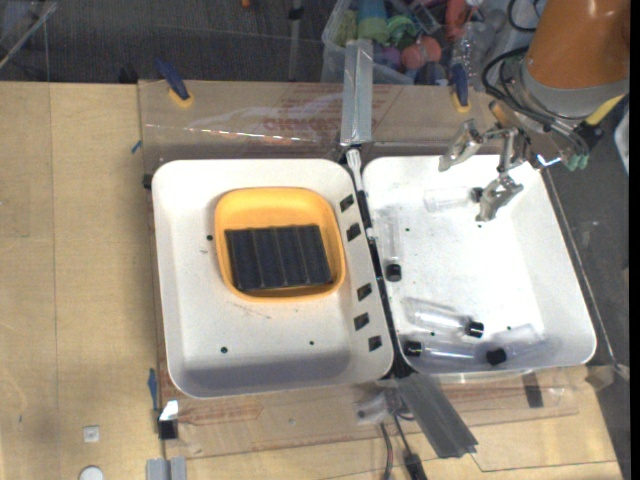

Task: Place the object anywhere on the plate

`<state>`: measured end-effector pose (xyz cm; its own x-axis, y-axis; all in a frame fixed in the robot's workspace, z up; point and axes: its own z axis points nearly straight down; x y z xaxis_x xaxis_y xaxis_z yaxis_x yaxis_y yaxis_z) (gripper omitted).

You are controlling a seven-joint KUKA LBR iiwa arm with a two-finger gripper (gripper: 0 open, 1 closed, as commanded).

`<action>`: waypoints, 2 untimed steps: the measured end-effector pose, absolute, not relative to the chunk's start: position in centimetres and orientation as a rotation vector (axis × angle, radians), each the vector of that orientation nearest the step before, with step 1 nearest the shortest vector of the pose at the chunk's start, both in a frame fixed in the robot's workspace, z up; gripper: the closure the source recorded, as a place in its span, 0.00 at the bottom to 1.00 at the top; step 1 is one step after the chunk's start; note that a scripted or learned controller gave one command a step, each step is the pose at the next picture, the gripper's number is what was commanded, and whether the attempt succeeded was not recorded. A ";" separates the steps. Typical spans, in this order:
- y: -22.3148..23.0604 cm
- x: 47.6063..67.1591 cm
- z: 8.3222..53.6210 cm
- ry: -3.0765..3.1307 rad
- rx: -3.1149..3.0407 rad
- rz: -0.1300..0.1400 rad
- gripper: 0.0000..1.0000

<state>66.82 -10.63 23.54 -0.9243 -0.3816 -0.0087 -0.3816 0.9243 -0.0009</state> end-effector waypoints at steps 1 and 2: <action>-9.1 66.9 23.9 2.949 -1.052 0.000 0.00; -9.2 66.8 23.8 2.922 -1.126 0.001 0.00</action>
<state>66.85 -9.18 23.84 -0.7412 -0.6712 -0.0097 -0.6712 0.7413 -0.0028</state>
